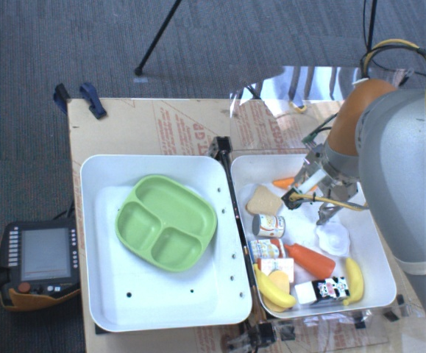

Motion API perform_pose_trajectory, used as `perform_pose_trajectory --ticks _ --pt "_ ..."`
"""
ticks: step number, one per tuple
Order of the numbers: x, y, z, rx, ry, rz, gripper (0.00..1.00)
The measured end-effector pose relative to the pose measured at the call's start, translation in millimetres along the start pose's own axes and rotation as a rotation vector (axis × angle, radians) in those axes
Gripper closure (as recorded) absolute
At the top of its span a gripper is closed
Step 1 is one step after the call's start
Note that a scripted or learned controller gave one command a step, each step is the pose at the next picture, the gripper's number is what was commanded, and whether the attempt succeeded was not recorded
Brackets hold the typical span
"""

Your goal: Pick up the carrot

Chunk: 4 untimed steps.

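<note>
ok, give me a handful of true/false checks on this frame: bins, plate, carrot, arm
1. The green divided plate lies in the left bin. True.
2. The carrot is on the green plate. False: it lies in the right bin, among the other toy foods.
3. Two bananas, one near the right bin's front left and one near its front right, lie in that bin. True.
4. The gripper hangs over the left bin. False: it is over the back of the right bin.
5. The carrot is lifted clear of the bin. False: it lies on the bin floor, in front of the gripper and apart from it.
</note>
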<state>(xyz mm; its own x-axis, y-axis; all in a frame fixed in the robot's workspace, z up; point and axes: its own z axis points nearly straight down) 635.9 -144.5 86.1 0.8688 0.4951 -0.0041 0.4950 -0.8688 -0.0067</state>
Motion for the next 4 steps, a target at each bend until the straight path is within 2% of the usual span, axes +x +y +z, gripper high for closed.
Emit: perform_pose_trajectory --ticks 1,2,3,4 --pt "-2.2 -0.4 -0.8 -0.001 0.002 0.275 0.00" --pt "-23.3 11.1 -0.1 -0.001 -0.001 0.315 0.00" --pt "-56.6 46.5 -0.8 -0.002 0.002 0.318 0.00" --pt "-30.9 -0.7 0.1 0.002 0.002 0.312 0.00"
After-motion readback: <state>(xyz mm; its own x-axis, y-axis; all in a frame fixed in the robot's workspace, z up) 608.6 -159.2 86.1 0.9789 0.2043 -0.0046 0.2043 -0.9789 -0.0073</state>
